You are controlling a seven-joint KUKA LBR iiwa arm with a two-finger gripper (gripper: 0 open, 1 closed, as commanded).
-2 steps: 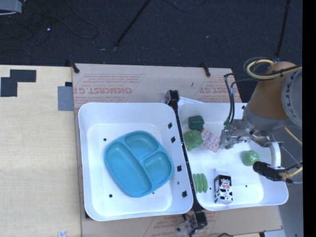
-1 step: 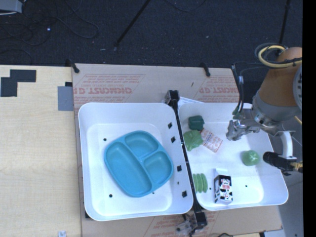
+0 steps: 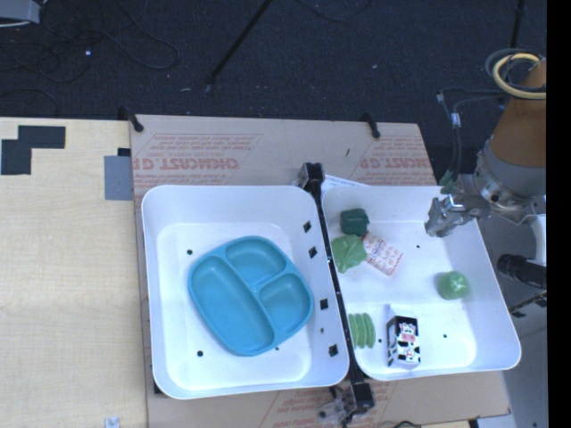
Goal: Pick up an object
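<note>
The right bin (image 3: 486, 350) holds several small objects: a dark green block (image 3: 354, 220), a lighter green lump (image 3: 348, 252), a pink-and-white packet (image 3: 384, 256), a round green ball (image 3: 452, 284), a ribbed green piece (image 3: 361, 329) and a black-and-white carton (image 3: 404, 341). My gripper (image 3: 442, 218) hangs over the bin's far right part, above and a little left of the ball and clear of it. Nothing shows between its fingers.
The left bin (image 3: 169, 212) carries a blue divided plate (image 3: 250, 293). A black divider (image 3: 323, 266) runs between the bins. Brown cardboard (image 3: 232, 150) lies under both. The arm (image 3: 517, 141) fills the right side above the bin's edge.
</note>
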